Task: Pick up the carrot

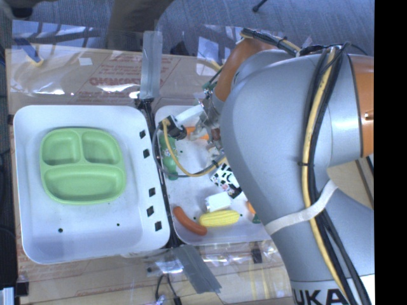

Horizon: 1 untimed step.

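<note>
My gripper (202,126) reaches down into the far end of the right bin (191,237), and the bulky grey arm (286,145) hides most of it. Just left of the gripper, by the bin's left wall, lies a small orange piece (177,131) that may be the carrot; only part of it shows. Another orange sliver (250,208) peeks out from under the arm at the bin's near side. I cannot tell which of the two is the carrot, and nothing can be seen held.
The right bin also holds a reddish sausage (189,221), a yellow corn cob (220,218), a white block (217,202), a black-and-white patterned item (224,178) and a green item (170,162). A green divided plate (81,164) lies in the left bin (25,234).
</note>
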### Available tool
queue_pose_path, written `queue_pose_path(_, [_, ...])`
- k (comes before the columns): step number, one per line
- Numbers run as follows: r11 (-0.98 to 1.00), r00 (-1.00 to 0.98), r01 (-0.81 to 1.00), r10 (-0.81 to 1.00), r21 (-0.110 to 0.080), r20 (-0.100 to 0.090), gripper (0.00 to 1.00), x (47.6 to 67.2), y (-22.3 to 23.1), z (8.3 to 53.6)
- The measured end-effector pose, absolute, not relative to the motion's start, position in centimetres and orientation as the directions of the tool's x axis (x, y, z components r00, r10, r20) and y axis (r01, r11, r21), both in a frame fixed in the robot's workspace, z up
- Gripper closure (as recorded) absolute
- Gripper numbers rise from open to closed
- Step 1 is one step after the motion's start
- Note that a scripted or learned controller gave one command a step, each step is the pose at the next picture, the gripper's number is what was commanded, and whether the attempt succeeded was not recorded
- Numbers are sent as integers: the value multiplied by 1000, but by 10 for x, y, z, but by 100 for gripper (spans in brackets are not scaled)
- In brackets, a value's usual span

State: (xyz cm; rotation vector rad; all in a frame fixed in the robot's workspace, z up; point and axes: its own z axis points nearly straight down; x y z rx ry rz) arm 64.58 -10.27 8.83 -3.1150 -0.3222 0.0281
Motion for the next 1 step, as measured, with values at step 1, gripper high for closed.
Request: queue_pose_path(1, [-977,977,213,213,-10,-14,100,647,-101,98])
